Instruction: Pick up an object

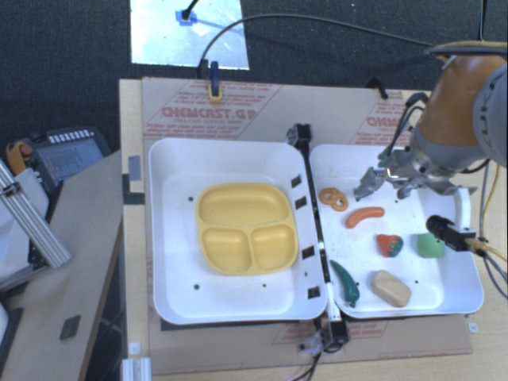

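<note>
The right bin [460, 292] holds several toy foods: a brown pretzel [333, 199], an orange-red sausage [364, 216], a red strawberry-like piece [389, 245], a green lump [430, 246], a tan bread roll [391, 288] and a dark green pepper [346, 282] by the divider. My gripper [370, 186] hangs over the upper part of this bin, just up and right of the pretzel and above the sausage. Nothing is seen held in it.
A yellow three-compartment plate [246, 227] lies in the middle of the left bin [171, 213]. A black clip rail [311, 213] divides the bins. The grey and orange arm [464, 109] and its cables cover the right bin's far right corner.
</note>
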Action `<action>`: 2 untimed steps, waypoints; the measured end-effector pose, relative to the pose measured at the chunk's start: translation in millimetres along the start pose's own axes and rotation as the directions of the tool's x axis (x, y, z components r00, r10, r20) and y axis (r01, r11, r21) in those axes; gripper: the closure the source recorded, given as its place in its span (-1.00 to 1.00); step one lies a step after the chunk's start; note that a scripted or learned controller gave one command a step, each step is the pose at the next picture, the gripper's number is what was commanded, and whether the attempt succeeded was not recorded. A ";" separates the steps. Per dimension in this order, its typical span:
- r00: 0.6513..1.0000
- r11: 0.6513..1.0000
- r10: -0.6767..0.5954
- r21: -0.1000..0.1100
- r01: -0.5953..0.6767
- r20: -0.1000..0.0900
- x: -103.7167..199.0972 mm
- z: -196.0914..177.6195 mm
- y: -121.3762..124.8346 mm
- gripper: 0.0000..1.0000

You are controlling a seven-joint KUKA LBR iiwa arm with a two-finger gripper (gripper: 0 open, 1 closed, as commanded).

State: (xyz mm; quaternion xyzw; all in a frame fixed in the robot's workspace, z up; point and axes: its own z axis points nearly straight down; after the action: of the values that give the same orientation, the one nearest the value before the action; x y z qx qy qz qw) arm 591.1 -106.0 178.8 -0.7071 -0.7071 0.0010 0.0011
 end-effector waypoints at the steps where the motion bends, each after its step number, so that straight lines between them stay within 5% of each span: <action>1: 1.000 1.000 0.000 -0.001 0.000 0.000 -6.3 47.0 6.3 -1.00; 2: 1.000 1.000 -0.001 -0.002 0.001 0.000 -6.0 96.4 6.6 -1.00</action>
State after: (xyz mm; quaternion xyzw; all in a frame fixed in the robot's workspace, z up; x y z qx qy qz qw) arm 597.5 -111.9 82.4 -0.7069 -0.7073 0.0004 0.0006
